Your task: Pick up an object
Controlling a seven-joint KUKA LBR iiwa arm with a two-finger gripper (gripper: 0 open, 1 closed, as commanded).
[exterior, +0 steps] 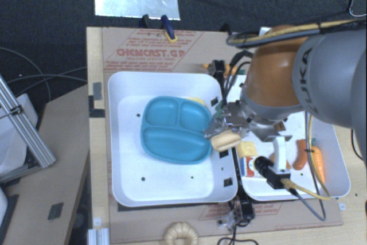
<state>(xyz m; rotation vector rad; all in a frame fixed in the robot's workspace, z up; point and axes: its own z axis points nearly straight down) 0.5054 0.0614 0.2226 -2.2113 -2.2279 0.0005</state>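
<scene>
A divided plate (175,129) lies in the left bin (129,181) before me; my pincer (221,126) sits at its right edge. A carrot (316,162) lies in the right bin (338,178).

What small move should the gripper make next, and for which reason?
Probably lift straight up a little. The gripper sits at the left bin's right edge with a tan bread-like piece at its tip, close beside the blue divided plate.

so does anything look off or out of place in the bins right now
One thing: a tan bread-like piece sits at the right edge of the left bin, beside the blue divided plate, right under the end effector. Nothing looks spilled or damaged.
</scene>
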